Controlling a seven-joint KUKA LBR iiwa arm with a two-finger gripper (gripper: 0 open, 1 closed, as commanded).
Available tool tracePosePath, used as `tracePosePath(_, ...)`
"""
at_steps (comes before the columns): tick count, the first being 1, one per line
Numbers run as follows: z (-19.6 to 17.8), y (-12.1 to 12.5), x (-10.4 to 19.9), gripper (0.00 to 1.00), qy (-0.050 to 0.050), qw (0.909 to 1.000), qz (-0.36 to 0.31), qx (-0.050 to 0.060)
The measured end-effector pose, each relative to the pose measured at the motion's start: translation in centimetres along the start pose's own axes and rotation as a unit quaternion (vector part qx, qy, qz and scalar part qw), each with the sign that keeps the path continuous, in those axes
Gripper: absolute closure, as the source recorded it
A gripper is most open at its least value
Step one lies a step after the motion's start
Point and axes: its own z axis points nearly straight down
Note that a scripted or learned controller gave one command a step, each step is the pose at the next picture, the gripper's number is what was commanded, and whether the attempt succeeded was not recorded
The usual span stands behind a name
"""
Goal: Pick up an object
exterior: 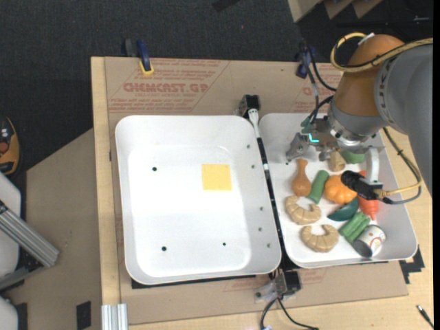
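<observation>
Toy food (323,205) beneath lowered claw (313,150)

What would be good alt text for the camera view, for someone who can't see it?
A grey robot arm with an orange band reaches from the right, its gripper over the right white bin, which holds a pile of toy food. The left white bin holds a yellow square.

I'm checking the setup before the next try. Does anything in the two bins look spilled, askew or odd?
Nothing looks spilled or damaged. The one thing that stands out is a yellow square lying flat and alone in the left bin, while all the toy food, such as the croissant, is crowded in the right bin below the gripper.
</observation>
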Motion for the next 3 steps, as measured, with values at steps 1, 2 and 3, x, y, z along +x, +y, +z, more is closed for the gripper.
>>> tracePosePath(1, 2.0, 4.2, 1.0, 0.0, 0.0, 1.0, -0.001, -0.001)
tracePosePath(2, 2.0, -2.6, 1.2, 0.0, 0.002, 1.0, 0.001, 0.006)
tracePosePath(3, 0.6, -1.1, 1.0, 0.0, 0.0, 1.0, 0.0, 0.0)
